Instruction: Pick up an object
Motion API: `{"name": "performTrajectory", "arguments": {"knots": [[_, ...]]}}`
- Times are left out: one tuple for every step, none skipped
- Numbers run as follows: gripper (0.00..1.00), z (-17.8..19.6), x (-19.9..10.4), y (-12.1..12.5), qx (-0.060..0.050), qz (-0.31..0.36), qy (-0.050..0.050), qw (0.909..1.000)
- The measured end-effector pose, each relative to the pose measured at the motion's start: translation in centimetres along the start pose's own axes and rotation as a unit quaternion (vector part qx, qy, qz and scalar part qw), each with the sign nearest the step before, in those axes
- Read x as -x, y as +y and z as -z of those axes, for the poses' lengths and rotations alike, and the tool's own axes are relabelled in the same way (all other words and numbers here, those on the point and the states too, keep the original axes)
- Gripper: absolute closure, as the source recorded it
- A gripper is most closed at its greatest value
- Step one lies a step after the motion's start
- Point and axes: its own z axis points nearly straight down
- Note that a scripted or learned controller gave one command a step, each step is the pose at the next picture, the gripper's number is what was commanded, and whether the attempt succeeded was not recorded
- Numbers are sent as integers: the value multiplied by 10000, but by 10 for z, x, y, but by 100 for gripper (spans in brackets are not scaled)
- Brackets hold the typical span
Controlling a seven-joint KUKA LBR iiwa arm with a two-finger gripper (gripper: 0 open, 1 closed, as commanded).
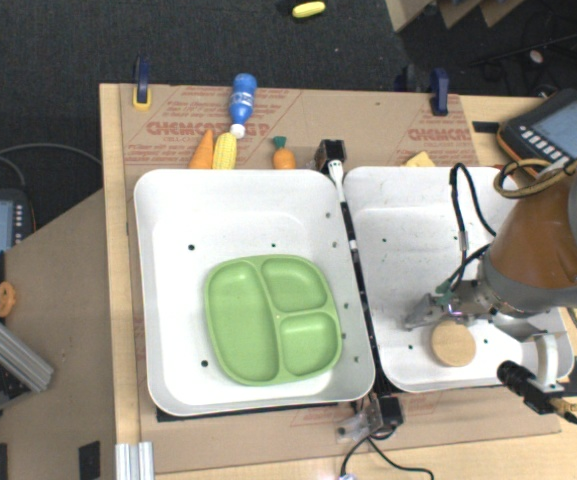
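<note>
The claw [430, 310] is low in the right bin [400, 208], just left of and touching or nearly touching a tan disc [453, 346] on the bin's near floor; I cannot tell whether it is open or closed. In the left bin [168, 218] lies a green tray [268, 318]. On the worktop [368, 108] beyond the bins: a bottle [242, 98], corn [224, 151] and a carrot [283, 155].

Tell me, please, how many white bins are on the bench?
2. The left bin holds a green divided plate. The right bin holds a round tan disc, beside the gripper. The arm covers part of the right bin.
</note>
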Motion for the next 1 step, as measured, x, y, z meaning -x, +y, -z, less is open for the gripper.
{"name": "performTrajectory", "arguments": {"knots": [[0,0,0,0,0,0,0,10000]]}}
